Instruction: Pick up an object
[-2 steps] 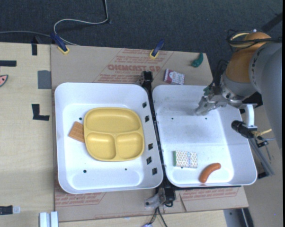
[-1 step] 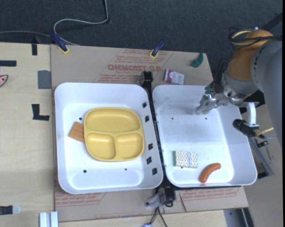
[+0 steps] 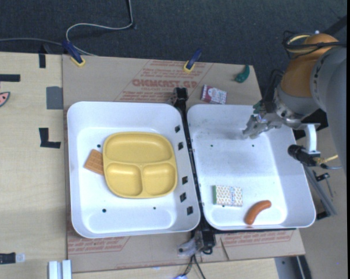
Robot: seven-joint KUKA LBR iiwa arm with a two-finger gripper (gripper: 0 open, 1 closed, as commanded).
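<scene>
My pincer [image 3: 252, 128] hung with tips apart, and I could have missed the hot dog [image 3: 258, 211] at six o'clock.

A yellow three-compartment plastic plate [image 3: 141, 163] is being borne in the left shallow white bin [image 3: 82, 173], with a brown cracker-like square [image 3: 94, 162] being overlapped at its left edge. In the right shallow white bin [image 3: 291, 179], a small patterned packet [image 3: 228, 195] is being flanked on its right by an orange toy sausage [image 3: 257, 211], both near the front wall. The two-finger gripper [image 3: 254, 127] is being held over that bin's rear part.
</scene>
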